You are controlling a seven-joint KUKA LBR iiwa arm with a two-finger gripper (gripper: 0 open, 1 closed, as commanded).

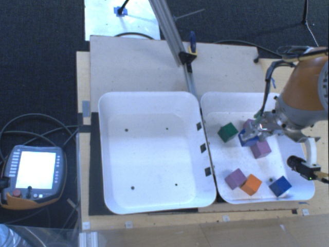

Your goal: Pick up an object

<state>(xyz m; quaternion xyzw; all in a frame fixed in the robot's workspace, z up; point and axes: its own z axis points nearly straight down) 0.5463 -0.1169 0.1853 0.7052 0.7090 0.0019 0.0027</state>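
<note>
Blocks lie in the right bin (216, 103), and the end effector (253, 133) is down among them. It sits on top of a blue block (247, 140), so just a bit of blue peeks out under it. I cannot tell how its tips are set, or if it has got the blue block — the metal part hides that. A light purple block (261, 149) touches the blue one on its lower right side. A green block (227, 132) sits just to the left, near but not touching. Closer to the front wall of the bin there are three more: a purple block (236, 178), an orange block (251, 184) pressed up next to it, and a dark blue block (280, 186) a little way off to the right. The arm (303, 94) comes in from the right, with its big orange part up over the bin's far right side. The left bin (149, 107) stands right next to the right one — their walls touch. Both bins rest on the desk (133, 60). Well off to the left, on the dark floor, lies a hand controller (32, 176) with a bright screen and a cable looped around it.
</note>
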